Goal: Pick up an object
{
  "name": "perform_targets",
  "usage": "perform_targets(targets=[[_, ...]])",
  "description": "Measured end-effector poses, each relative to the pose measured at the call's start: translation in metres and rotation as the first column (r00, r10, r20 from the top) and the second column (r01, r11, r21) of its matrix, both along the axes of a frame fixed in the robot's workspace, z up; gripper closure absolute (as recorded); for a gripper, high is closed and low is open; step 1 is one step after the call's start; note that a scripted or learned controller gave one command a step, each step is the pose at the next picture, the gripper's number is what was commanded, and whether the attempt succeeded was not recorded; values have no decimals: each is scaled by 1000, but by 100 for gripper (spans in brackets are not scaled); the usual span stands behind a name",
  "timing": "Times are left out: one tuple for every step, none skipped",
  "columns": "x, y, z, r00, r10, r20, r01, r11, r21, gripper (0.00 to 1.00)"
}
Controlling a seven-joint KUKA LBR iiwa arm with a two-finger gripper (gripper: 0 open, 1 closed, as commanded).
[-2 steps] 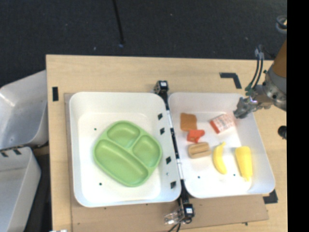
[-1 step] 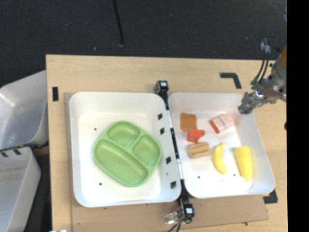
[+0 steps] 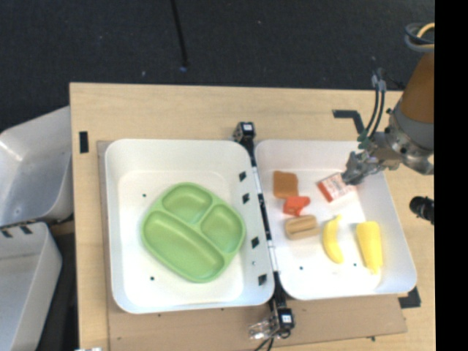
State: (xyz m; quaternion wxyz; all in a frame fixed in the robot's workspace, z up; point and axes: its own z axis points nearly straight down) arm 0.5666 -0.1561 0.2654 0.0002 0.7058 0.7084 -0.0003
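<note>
Camera view: my tool [image 3: 357, 168] hangs over the red carton [image 3: 333, 189] at the right bin's [image 3: 387, 284] far side, poised to grasp; its state I cannot tell.

Two bins side by side on a bench, one with a plate, one with small items.

The left bin [image 3: 117, 196] holds a divided plate [image 3: 192, 231] near its middle. The right bin [image 3: 395, 269] holds a bread slice [image 3: 285, 183] at its left; just in front of it lies a small wedge [image 3: 296, 205], then a bun [image 3: 300, 227]. Right of the bun lie a banana [image 3: 333, 240] and a corn cob [image 3: 369, 245], side by side. A small carton [image 3: 333, 189] lies behind the banana, with the gripper [image 3: 356, 168] at its far right end.
</note>
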Motion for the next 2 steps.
perform_targets(targets=[[-2, 55, 2, 1000, 3, 1, -3, 1000, 1, 100], [-14, 108, 9, 1000, 3, 1, -3, 1000, 2, 100]])
